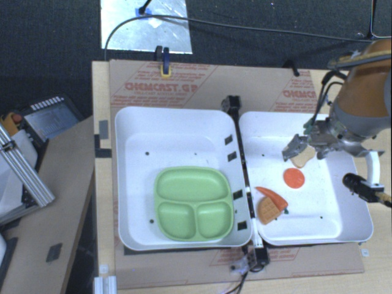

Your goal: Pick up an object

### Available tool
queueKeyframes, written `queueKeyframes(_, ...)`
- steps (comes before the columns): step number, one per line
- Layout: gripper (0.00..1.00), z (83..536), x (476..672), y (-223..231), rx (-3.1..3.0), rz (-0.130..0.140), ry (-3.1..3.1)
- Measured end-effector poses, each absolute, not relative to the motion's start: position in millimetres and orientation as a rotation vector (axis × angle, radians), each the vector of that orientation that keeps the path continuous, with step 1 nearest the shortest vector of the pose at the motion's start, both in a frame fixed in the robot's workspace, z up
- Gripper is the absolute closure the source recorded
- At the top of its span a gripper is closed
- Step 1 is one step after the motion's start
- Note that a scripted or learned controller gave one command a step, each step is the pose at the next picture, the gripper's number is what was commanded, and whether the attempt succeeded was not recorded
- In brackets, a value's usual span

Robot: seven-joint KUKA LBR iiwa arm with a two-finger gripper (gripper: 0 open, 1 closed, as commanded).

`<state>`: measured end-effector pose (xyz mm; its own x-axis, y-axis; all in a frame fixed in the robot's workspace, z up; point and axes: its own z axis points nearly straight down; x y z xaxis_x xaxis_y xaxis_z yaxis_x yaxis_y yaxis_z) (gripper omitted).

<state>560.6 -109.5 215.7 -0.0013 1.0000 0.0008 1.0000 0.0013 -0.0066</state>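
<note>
Two shallow white bins sit side by side on the table. The left bin (pixel 131 133) holds a pale green divided plate (pixel 193 203) with three compartments, lying flat toward the bin's near side.

The right bin (pixel 352 225) holds a few small toy foods. A flat orange-red round slice (pixel 294 178) lies near the bin's middle. Toward the near-left corner, a curved orange-red piece (pixel 272 195) lies touching a tan, waffle-textured piece (pixel 267 210), both close to the wall shared with the left bin.

The arm reaches in from the right, its orange band above the wrist at the view's upper right. The gripper (pixel 300 150) hangs over the far half of the right bin, just beyond the round slice. A small beige object (pixel 302 158) shows right at its tip, touching or just beneath it; whether it sits between the fingers cannot be told, nor whether the gripper is spread or pressed together.
</note>
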Motion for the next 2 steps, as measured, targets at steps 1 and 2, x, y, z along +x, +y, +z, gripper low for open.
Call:
queueKeyframes(1,0.0,219.3,562.7,-109.5,-2.219,-0.001,-2.225)
queueKeyframes(2,0.0,163.4,553.7,-113.7,-2.218,0.004,-2.22)
